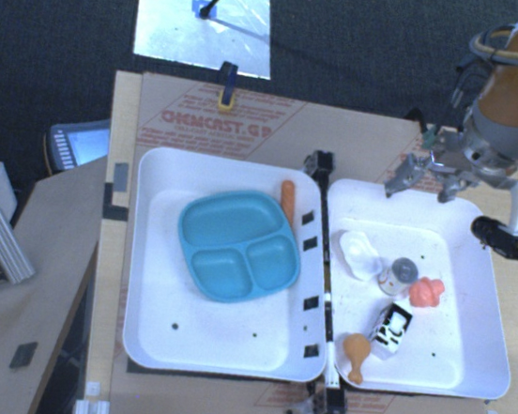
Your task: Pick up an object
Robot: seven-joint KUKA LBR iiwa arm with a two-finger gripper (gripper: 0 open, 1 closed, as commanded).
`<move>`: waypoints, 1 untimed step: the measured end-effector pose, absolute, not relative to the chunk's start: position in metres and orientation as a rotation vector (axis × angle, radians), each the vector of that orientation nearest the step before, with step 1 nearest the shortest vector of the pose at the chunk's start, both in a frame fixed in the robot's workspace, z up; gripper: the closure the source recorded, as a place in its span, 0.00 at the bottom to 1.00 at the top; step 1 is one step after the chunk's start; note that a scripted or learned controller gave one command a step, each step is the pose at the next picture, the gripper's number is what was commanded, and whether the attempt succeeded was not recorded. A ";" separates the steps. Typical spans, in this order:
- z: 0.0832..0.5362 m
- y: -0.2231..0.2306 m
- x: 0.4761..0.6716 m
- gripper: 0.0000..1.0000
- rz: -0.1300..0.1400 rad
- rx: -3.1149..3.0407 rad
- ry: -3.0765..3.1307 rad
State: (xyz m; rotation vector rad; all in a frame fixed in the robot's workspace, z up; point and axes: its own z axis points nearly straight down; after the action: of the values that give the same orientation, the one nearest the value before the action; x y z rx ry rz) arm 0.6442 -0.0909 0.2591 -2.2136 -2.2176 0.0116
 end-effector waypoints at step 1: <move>0.267 -0.091 0.646 0.00 -0.001 -2.219 -2.226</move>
State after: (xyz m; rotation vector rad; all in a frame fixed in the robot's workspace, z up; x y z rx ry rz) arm 0.6461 -0.0908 0.2668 -2.2188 -2.2264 -0.0014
